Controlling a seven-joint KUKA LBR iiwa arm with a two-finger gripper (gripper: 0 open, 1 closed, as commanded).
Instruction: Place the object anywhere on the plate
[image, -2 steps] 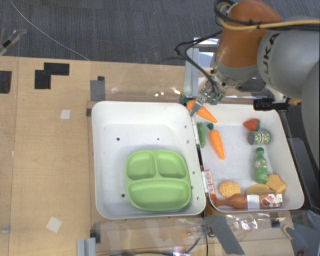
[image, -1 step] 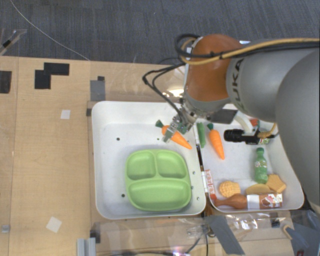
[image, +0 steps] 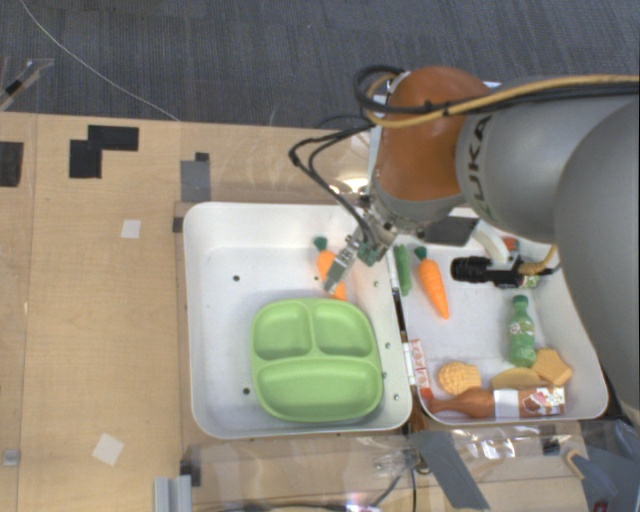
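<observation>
The arm (image: 520, 160) bulks largest, its grey casing and orange band filling the upper right as it reaches in over the two bins. Its hand (image: 342, 266) points down and left over the far part of the left bin (image: 215, 330), with the fingertips low, just above the far rim of the plate (image: 317, 358). A carrot (image: 327, 266) sits right at the fingers: its orange body shows on both sides of the dark tips and its green top sticks out toward the bin's far wall. The fingers look drawn narrow around it, so the hand seems to hold the carrot, though whether it is lifted clear of the bin floor cannot be told. The carrot lies just beyond the plate, not on it.

The plate is green, with three compartments, two small ones on the far side and one wide one on the near side. It rests in the near right part of the left bin, close to the wall shared with the right bin (image: 590, 390).

In the right bin a second carrot (image: 432, 283) lies beside a green pod (image: 402, 268). A green bottle (image: 520, 330) stands further right, and several toy foods cluster along the near wall. Both bins sit on the wooden tabletop (image: 90, 330).
</observation>
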